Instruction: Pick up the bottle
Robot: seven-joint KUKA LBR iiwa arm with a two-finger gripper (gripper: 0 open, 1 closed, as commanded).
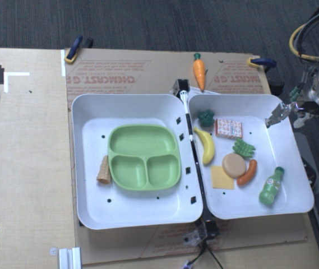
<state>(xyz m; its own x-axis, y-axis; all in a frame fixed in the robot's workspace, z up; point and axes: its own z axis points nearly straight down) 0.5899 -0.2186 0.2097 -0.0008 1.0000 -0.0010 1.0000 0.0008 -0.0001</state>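
**Bottle untouched in right bin, claw parked at the rim**

Counter [24, 167]: tan top, cardboard sheet under two shallow white bins side by side, so both sit in reach of the arm coming in from the right.

Left white bin [86, 195]: holds a light green three-section plastic tray [144, 157], with a small tan cone-shaped piece [103, 170] lying just beside the tray's left edge.

Right white bin [294, 200]: toy food clustered in its left and middle part, with a yellow banana [206, 144], a pink cracker pack [229, 129], a tan round bun [234, 165] touching a red-orange sausage [248, 172], a yellow cheese slice [222, 178], and two green leafy pieces.

Small green plastic bottle [271, 186]: lying tilted near the bin's lower-right corner, cap toward upper right, apart from the sausage. Free space around it looks good for a top grasp; the nearby bin wall is the likely risk.

Orange toy carrot [198, 72]: outside the bins, on the cardboard.

Claw [277, 115]: over the right bin's upper-right rim, well apart from the bottle, nothing between the fingers. Can't tell if they're spread or closed at this angle.
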